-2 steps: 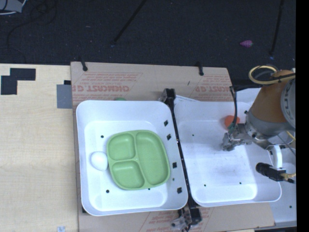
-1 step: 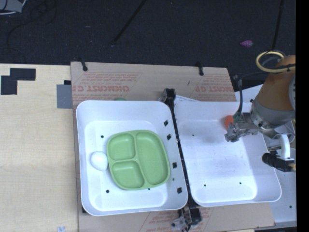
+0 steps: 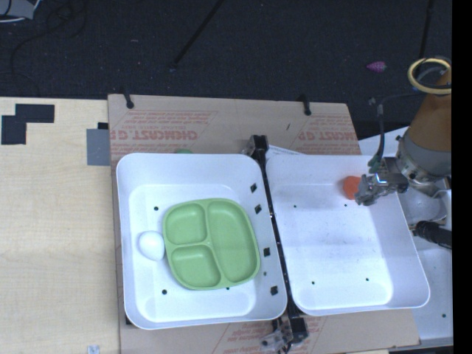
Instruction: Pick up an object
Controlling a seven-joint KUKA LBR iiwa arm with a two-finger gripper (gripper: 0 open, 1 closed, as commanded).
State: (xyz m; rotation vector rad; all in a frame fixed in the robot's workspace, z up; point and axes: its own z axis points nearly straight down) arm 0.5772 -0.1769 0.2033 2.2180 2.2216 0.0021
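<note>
Currently, two shallow white plastic bins sit side by side on a brown printed cardboard sheet (image 3: 221,127) that covers part of a pale wooden bench (image 3: 51,227). A black divider strip (image 3: 270,231) with clips runs between the bins where their inner rims meet. The left white bin (image 3: 133,198) contains two items. A light green three-compartment plastic plate (image 3: 211,243) lies flat near the centre of the bin floor, with two compartments toward the far side and right and one toward the near side. A small white egg-shaped object (image 3: 151,245) rests on the bin floor, touching or just beside the left edge of the plate. The right white bin (image 3: 346,271) holds a small orange rounded object (image 3: 350,187), located near the far right corner of the bin floor. The grey arm with the orange band (image 3: 431,127) enters from the right side, over the right rim of this bin. The two-finger metal gripper (image 3: 371,188) is positioned just beside the orange object, on its right, and appears to touch it. Whether the gripper is spread or pressed together cannot be determined from this view, and the orange object is not visibly between its tips. A black cable (image 3: 380,135) rises beside the wrist.
</note>
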